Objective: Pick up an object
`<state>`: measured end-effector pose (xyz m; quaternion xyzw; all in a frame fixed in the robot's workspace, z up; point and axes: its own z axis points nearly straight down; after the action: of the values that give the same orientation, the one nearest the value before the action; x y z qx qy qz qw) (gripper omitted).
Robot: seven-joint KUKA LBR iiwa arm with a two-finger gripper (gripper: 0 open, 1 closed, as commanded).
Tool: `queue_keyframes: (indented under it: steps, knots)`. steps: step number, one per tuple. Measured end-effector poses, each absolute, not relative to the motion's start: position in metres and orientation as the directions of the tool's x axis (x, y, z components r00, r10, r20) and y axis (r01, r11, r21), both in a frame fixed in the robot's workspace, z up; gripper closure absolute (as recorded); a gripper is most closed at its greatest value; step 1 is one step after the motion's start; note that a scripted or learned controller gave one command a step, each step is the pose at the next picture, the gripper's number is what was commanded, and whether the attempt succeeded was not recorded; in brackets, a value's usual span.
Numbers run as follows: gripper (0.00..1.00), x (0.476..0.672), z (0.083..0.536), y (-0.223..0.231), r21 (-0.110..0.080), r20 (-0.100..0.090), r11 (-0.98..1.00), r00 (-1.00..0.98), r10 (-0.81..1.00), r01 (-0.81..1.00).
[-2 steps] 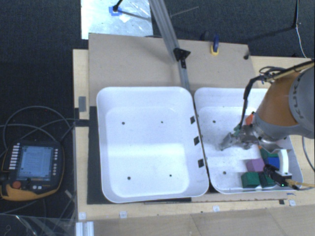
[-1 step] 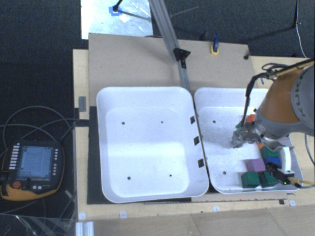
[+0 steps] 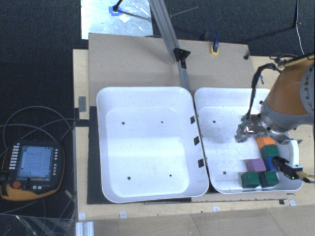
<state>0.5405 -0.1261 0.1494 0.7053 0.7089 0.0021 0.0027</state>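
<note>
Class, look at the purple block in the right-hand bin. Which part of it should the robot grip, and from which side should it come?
Best guess: come straight down from above and pinch the purple block across its left and right faces. Its top is flat and bare, and its left face looks out on bare bin floor. A green block crowds its near side and other blocks sit close on its right, so room for that finger may be tight.

From where I stand, nothing here can be read. The handheld control pendant lying left of the tabletop has a lit screen, but whatever it displays is a pale blur, and its rows of buttons carry no marks I can make out. The two white bins and the coloured blocks bear no lettering, labels or numbers that I can see.
</note>
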Motion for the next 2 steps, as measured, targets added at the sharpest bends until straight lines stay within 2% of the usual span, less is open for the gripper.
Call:
queue_keyframes:
  steps: [2]
  knots:
    - [1.0, 0.549, 0.254, -0.119, 0.008, -0.002, 0.006, -0.006, 1.0, 1.0]
